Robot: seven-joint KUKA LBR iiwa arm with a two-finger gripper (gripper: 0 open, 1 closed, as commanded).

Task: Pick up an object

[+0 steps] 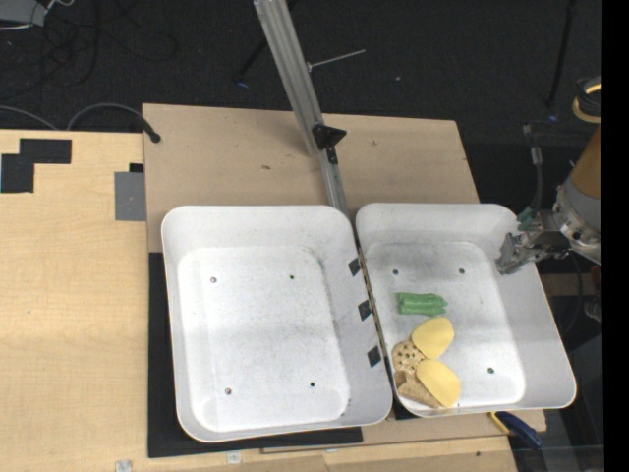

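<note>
Under the gripper's reach, the worktop (pixel 295 155) carries everything I have to work with, so I read the layout from there down. Two shallow white bins sit side by side on it, joined by a strip of dark clips, which I take to be there to keep them from sliding apart during repeated tries.

Well away from the gripper, on its far side, the left bin (pixel 257 323) has only a bare speckled floor. The right bin (pixel 472 226) is the one the gripper (pixel 513 252) hangs over, at that bin's outer rim near its back corner. From this slant I cannot tell how the gripper stands, and I see nothing held in it.

The pickable things lie clustered ahead of and below the gripper, toward the front inner corner of the right bin, near the dividing wall. I judge they have gathered there because the bin's curved wall stops anything that rolls or gets pushed.

Nearest the gripper is the green piece (pixel 421 304), lying flat and apart from the rest. Just beyond it, two yellow pieces (pixel 433 338) touch each other, and a tan piece with holes (pixel 404 354) is wedged against the wall beside them. The green one looks the easiest pick, standing clear of its neighbours.
</note>
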